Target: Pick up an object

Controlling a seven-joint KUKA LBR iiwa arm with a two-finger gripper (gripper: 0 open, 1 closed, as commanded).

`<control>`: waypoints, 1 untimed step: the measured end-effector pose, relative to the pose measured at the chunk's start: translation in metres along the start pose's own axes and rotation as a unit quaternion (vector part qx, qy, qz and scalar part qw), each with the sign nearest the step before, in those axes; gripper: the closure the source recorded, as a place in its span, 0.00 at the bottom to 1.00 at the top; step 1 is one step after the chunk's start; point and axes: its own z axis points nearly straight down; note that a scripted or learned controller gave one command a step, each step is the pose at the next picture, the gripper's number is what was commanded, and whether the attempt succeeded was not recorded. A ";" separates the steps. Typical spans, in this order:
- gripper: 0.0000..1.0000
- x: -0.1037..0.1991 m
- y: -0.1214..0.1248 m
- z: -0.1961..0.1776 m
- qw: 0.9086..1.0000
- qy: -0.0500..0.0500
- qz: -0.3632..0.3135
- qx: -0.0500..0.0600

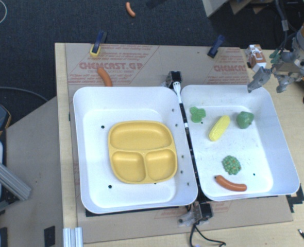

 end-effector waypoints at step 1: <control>0.00 0.001 0.003 -0.009 1.000 -0.002 -0.001 -0.007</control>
